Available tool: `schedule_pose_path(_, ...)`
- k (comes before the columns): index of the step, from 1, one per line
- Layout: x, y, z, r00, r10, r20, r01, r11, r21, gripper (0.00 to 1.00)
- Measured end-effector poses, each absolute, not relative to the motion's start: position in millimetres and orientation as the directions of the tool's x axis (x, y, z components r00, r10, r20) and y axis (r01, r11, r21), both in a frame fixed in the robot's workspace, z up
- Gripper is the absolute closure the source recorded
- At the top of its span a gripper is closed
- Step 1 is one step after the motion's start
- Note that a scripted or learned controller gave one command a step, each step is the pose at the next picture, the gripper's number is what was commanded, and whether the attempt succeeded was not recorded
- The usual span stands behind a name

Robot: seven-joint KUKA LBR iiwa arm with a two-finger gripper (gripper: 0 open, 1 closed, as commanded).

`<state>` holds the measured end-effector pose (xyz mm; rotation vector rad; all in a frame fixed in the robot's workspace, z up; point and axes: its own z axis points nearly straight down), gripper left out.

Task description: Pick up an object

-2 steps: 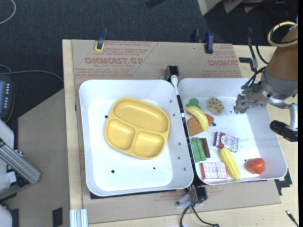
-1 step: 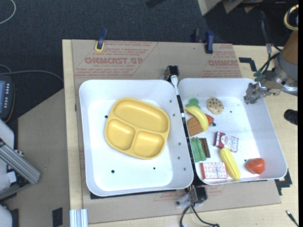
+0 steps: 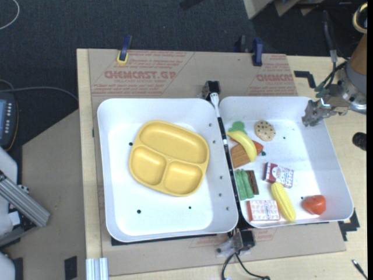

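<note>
Gripper [image 3: 313, 113] hung over right bin's [image 3: 335, 150] upper right edge — holding nothing visible. Toy food — cookie [image 3: 264, 130], banana [image 3: 243, 143], tomato [image 3: 315, 204] — lay in that bin.

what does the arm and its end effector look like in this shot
The arm comes in at the right edge as a rounded grey metal body with dark cables looping beside it. The end effector is a small grey metal piece at its tip, too small and blurred to make out finer detail or markings.
</note>
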<state>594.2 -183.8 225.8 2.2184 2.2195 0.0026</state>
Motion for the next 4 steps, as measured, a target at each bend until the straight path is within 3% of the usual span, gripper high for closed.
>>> schedule_pose_path(2,570.1,-93,231,-0.005,1.0,0.003,1.0,0.005,-0.002,1.0)
schedule_pose_path(4,521.8,8,233,-0.005,1.0,0.002,1.0,0.005,-0.004,1.0)
